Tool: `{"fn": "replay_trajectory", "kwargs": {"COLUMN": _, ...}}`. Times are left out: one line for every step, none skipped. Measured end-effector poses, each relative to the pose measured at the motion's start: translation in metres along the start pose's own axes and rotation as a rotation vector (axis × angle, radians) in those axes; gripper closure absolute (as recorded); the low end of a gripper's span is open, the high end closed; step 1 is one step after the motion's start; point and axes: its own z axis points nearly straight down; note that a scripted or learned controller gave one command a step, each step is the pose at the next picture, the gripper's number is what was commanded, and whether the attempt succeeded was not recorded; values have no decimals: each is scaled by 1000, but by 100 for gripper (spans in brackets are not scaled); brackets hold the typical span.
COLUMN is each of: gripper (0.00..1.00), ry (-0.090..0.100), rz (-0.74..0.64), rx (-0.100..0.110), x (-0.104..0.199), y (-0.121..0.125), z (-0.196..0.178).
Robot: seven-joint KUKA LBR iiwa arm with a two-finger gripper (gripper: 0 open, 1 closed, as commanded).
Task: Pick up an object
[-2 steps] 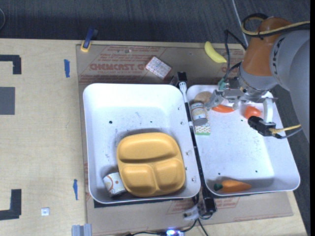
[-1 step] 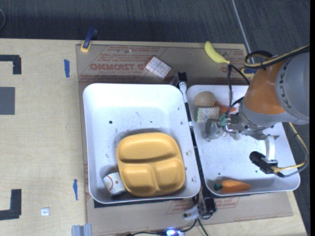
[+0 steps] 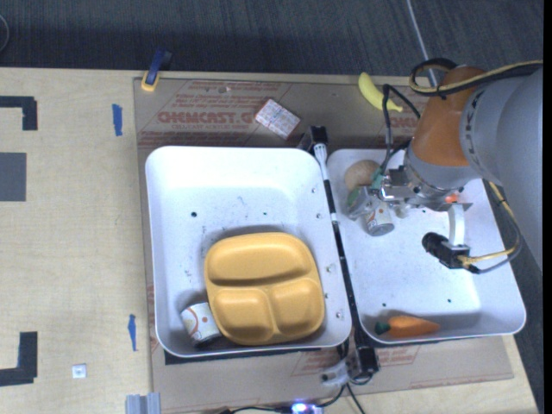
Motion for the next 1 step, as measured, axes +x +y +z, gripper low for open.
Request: {"fn": "replay_trajectory", "kwargs": {"gripper": 100, "ry": -2, "rz": -1, "rx": -5, "x": 0, "y": 1, "z": -11}}
